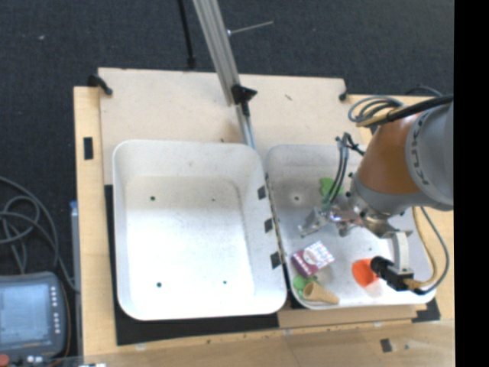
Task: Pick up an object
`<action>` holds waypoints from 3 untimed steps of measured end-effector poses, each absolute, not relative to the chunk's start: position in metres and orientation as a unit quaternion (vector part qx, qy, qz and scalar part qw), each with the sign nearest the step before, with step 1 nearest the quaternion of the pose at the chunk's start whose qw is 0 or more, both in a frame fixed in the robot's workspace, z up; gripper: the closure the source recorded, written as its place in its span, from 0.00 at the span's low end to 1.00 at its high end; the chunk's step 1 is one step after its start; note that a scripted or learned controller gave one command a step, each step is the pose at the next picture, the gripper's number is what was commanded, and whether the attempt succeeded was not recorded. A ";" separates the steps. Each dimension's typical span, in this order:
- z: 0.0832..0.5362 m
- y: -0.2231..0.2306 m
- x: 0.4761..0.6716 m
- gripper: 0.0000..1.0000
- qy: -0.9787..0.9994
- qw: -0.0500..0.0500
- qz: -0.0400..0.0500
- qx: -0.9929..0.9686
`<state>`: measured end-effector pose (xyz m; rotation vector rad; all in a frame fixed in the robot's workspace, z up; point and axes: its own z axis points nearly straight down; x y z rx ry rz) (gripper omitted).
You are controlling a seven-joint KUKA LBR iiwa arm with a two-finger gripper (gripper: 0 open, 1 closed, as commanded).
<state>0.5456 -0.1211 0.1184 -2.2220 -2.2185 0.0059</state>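
A wooden counter on dark carpet carries two white bins. The left bin shows bare white floor. The right bin holds a pink-and-white carton, a green-and-tan cone at its lower edge, an orange piece and a green scrap. The claw hangs low above the carton; how far it is open cannot be told.

This is a robotics lab or test cell, not a home. A plywood table stands on dark carpet and bears two shallow white bins, with a slanted aluminium rail clamped at its back edge. Loose cables and a control pendant with a screen lie on the floor, and a grey-and-orange industrial arm reaches in.
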 end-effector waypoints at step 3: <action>0.160 -0.129 0.556 1.00 -0.707 -0.003 -0.002 -0.707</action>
